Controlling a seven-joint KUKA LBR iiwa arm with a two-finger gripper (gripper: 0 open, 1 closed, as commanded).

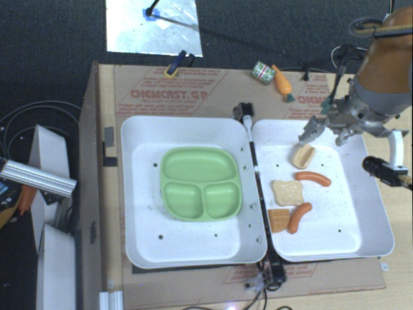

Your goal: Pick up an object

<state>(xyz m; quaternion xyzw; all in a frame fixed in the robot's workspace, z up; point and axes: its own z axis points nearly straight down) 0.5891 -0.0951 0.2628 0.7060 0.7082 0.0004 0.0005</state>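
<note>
At the left of the frame, the left bin (139, 173) holds a green plate (201, 183) with three compartments, lying flat near the bin's middle. To its right, touching along the shared rim, sits the right bin (361, 205). In it lie several food pieces: a cracker (279, 219) at the lower left, a slice of bread (287, 192) just above it, a sausage (299, 216) slanting beside the cracker and touching the bread's lower right corner, a second sausage (313, 179) lying nearly level to the right of the bread, and a bread roll (303, 155) above them, tilted.

Above the bins, on the board at upper centre-right, a small can (263, 72) lies beside a toy carrot (282, 81).

At the upper right the gripper (327, 132) hangs over the right bin's upper part, its fingers spread apart with nothing between them; the left fingertip (309, 132) is just above the bread roll.
</note>
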